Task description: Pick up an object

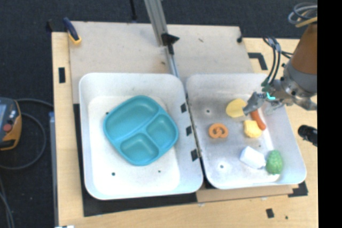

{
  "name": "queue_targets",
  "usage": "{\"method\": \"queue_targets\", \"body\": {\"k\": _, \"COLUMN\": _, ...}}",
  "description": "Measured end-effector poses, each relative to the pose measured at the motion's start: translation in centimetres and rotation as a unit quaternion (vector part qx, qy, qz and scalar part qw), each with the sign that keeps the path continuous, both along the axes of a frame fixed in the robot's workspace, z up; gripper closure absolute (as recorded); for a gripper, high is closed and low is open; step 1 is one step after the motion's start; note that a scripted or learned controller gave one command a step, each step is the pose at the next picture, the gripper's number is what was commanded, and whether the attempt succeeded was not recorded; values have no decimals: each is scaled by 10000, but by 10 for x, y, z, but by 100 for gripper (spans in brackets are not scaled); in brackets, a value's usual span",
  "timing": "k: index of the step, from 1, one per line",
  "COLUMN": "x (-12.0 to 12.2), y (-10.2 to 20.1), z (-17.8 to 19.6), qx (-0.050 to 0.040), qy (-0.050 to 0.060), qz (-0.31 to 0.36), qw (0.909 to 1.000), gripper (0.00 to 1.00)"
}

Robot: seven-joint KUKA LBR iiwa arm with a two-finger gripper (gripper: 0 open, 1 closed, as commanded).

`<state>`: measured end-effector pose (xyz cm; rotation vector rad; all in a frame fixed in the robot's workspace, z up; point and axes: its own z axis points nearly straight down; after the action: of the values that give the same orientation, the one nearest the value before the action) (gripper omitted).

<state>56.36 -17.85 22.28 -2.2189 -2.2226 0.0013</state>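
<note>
Gripper hangs low over the right bin, its tip between a yellow piece and an orange stick. Finger state: I cannot tell. Approach looks underway; next comes settling squarely on one piece.

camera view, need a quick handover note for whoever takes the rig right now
End effector: low over the right bin, among the toys; whether it is open or shut cannot be told.
Right bin holds a yellow piece, an orange-red piece just under the end effector, a second yellow piece, an orange ring, a white block and a green piece.
Left bin: teal divided plate.
Done: nothing visibly lifted.
Left: grasp one object and raise it.
</note>
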Motion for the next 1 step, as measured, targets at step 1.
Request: {"method": "queue_targets", "body": {"k": 1, "x": 1, "y": 0, "z": 1, "qx": -3, "qy": -12, "qz": 1, "qw": 10000, "gripper": 0}}
